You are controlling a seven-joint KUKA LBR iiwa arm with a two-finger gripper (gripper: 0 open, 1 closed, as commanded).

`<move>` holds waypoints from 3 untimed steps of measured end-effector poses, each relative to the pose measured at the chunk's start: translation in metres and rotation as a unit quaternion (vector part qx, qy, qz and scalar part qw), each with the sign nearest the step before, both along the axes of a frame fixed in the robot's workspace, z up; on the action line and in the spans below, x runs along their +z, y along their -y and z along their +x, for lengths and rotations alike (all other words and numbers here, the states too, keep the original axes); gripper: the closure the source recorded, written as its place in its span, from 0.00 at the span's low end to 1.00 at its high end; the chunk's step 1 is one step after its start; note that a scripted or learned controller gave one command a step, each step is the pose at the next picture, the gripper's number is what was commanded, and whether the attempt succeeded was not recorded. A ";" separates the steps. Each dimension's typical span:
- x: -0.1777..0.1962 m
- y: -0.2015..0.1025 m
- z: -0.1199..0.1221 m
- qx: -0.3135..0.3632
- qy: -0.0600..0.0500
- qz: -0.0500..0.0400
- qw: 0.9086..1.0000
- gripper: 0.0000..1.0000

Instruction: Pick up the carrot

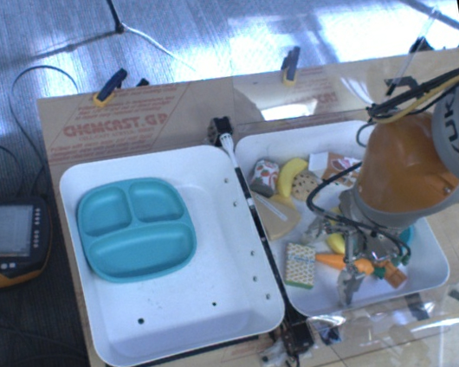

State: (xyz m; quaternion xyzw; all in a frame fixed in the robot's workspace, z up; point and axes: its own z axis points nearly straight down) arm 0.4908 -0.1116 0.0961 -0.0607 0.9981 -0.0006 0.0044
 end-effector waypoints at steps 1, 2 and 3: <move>-0.006 0.009 0.004 0.247 0.006 -0.004 0.969 0.00; -0.007 -0.001 0.010 0.095 0.000 -0.001 0.995 0.00; 0.006 -0.001 0.014 0.095 0.006 -0.002 0.995 1.00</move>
